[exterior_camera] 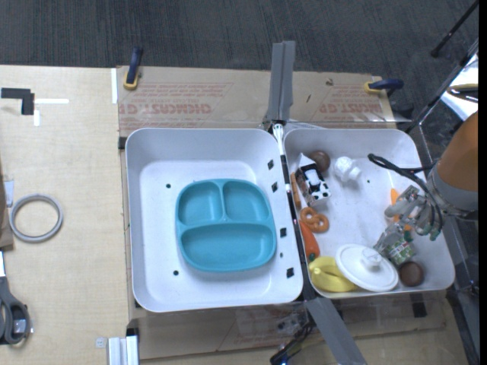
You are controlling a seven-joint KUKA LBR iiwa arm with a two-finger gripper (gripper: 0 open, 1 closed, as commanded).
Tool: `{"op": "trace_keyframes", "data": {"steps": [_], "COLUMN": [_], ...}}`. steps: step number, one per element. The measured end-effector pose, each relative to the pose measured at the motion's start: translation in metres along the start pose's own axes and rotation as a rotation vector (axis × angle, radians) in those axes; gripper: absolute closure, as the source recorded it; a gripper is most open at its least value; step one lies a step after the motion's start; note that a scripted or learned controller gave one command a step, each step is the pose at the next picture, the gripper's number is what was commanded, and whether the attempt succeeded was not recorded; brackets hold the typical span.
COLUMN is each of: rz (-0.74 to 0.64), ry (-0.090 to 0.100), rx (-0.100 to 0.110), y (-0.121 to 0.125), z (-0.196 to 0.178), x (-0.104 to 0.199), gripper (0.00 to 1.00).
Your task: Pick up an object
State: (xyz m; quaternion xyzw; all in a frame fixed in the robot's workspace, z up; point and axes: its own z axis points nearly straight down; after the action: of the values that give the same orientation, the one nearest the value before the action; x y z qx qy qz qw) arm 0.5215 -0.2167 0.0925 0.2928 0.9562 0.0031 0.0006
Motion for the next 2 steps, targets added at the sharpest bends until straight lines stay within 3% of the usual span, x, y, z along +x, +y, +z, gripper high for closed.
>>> {"op": "trace_keyframes", "data": {"steps": [1,2], "rz": [0.049,0.046], "ry": [-0.006,-0.010], "rx": [0.004,0.003], "y": [-0.0065,-0.0051], "z": [-0.0007,-0.0102], "x": [0.0269,0.0256], "gripper": [0.00,1.00]}}
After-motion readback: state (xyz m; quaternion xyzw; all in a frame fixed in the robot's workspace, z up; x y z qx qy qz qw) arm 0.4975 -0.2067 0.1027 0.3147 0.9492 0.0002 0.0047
